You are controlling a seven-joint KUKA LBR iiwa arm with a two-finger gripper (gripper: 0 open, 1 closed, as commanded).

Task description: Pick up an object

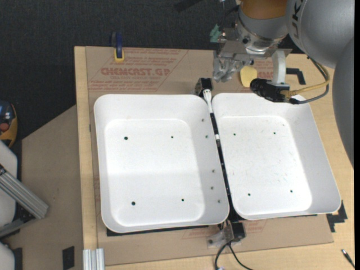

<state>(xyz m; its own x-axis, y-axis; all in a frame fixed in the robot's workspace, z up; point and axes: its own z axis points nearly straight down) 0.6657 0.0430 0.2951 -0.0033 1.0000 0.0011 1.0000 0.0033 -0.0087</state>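
You are looking down at 2 shallow white bins sitting side by side on a brown board [140, 72]: the left bin [101, 151] and the right bin [318, 162], edges touching along a black strip. 1 arm is reaching in from the right, its gripper [225, 72] hanging beyond the right bin's far rim. Whether it is open you cannot tell. 1 pale yellow object [246, 76] is lying on the board just beside it, outside both bins.
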